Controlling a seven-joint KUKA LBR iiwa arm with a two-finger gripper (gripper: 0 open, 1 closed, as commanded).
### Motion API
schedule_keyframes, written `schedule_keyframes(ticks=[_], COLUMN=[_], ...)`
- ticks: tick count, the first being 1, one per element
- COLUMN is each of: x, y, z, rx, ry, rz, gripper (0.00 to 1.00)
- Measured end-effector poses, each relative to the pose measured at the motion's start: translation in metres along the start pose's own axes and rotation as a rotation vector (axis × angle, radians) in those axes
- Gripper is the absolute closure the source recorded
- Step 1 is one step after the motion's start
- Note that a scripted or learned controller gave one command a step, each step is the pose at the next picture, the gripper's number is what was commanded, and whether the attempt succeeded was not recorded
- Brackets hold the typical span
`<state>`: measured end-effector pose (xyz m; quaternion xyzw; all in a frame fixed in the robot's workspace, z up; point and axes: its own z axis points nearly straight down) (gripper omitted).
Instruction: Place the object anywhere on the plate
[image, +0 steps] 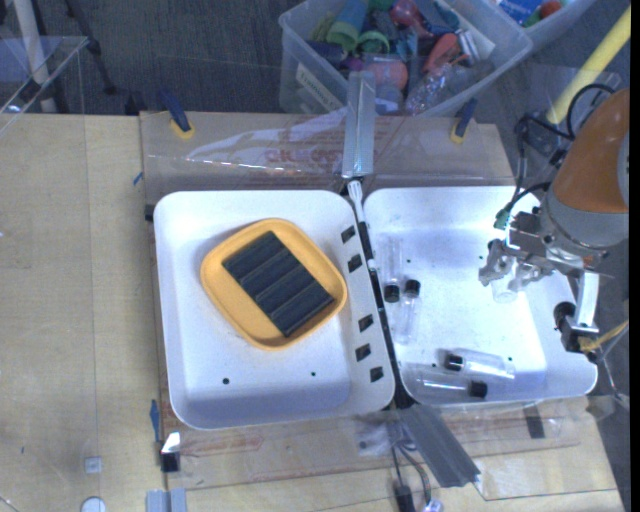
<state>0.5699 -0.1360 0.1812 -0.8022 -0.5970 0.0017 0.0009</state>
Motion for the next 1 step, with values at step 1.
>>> schedule_keyframes(ticks=[1], x=[0.0], y=[0.0001], z=[-0.0002], rx=[0.0], ry=[0.0], rz=[0.0], gripper=[0.0])
